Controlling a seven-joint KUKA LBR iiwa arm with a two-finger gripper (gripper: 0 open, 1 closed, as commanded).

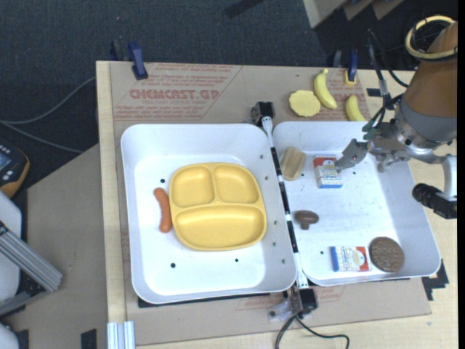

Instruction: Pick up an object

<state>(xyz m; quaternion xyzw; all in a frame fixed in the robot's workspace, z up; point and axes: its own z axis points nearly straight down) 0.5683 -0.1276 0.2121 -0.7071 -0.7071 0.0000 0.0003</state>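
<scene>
Carton: small red, white and blue carton (329, 173) is lying flat in the right bin (414, 217), in its upper middle part, with its long axis running up and down the view and its red end pointing toward the far rim.
Claw: claw (352, 155) is hanging just beside the carton's upper right corner, reaching in from the right; whether it is released or clenched, I cannot tell, and nothing is showing between its tips.
Arm: grey wrist with an orange band (434, 78) is leaning over the right bin's far right side.
Right bin, other things: tan block (293, 162) is lying near the left wall, its long axis tilted slightly; brown mushroom-like piece (306, 219) is sitting near the middle left; second flat carton (349, 258) is lying near the front rim with its long axis across the view, just beside a brown round cookie (386, 254).
Left bin: left bin (145, 267) is carrying a yellow divided plate (216, 206) and an orange sausage (163, 209) just beside the plate's left edge.
Counter: counter (182, 93) is bearing a yellow round slice (304, 103) and two bananas (325, 89) behind the right bin.
</scene>
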